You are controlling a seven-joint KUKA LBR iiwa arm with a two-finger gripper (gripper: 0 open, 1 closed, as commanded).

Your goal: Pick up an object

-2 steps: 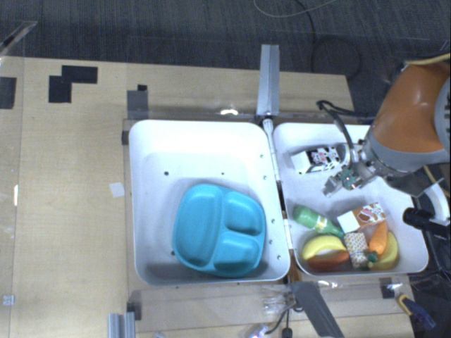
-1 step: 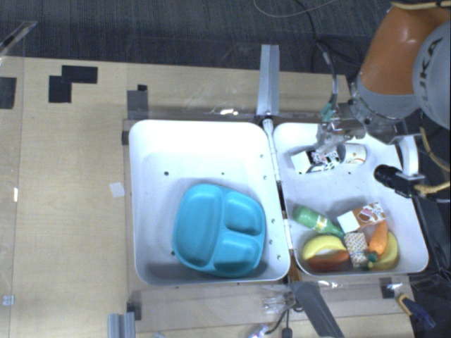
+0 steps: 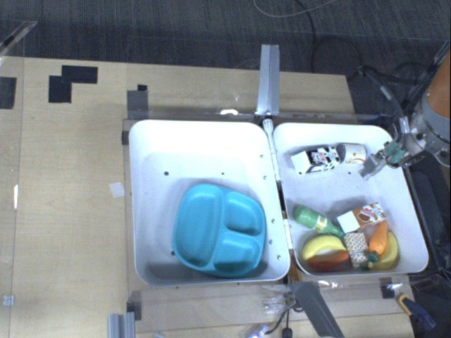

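My gripper (image 3: 377, 162) hangs over the far right corner of the right bin (image 3: 416, 210), with nothing seen in it. Just to its left a white printed box (image 3: 325, 156) lies along the bin's back wall. Toward the front of the same bin sits a cluster: a green bottle (image 3: 314, 220), a yellow and red fruit (image 3: 325, 253), an orange carrot (image 3: 379, 239), a banana (image 3: 389, 254), a white block (image 3: 348, 222) and a patterned packet (image 3: 356, 245).
A blue divided plate (image 3: 220, 229) lies in the front half of the left bin (image 3: 151, 189). A metal post (image 3: 268, 83) stands behind the wall between the bins. Dark cables (image 3: 394, 83) run at the far right.
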